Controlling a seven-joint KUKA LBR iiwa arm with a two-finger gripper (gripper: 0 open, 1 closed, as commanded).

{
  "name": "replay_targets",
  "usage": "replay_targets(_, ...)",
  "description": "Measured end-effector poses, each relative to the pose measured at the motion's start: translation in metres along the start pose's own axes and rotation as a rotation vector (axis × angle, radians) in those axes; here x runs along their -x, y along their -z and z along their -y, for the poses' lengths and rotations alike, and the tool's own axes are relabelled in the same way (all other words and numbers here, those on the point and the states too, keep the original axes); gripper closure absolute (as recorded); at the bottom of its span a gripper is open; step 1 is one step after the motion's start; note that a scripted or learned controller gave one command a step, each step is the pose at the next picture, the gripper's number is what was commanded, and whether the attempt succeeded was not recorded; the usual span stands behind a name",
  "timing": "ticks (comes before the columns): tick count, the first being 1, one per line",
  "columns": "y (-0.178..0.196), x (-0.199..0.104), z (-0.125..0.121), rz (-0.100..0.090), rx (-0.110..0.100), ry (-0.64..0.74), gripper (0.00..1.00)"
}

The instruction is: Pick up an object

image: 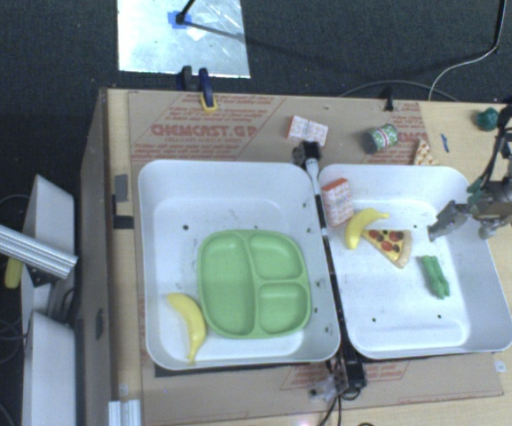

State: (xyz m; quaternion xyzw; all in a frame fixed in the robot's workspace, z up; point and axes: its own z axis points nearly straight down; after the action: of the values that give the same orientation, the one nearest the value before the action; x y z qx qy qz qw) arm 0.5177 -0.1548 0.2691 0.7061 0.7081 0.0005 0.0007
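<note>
Hand (444, 222) at three o'clock over the right bin (482, 327); grip state impossible to tell. Nearest target: green piece (435, 275) at five o'clock. Lower straight, centre before closing.

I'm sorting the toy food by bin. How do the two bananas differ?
The banana in the left bin lies by the near-left corner, touching the edge of the green divided plate; the banana in the right bin lies near the far-left corner, beside the pizza slice and a small carton. The left one runs mostly near-to-far and looks longer; the right one lies more crosswise and looks shorter. Both are yellow and curved.
</note>
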Motion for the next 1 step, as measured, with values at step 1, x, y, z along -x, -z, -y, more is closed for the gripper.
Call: replay_targets(1, -0.0971, 0.0494, -0.0047, 0.0, -0.003, -0.002, 0.0)
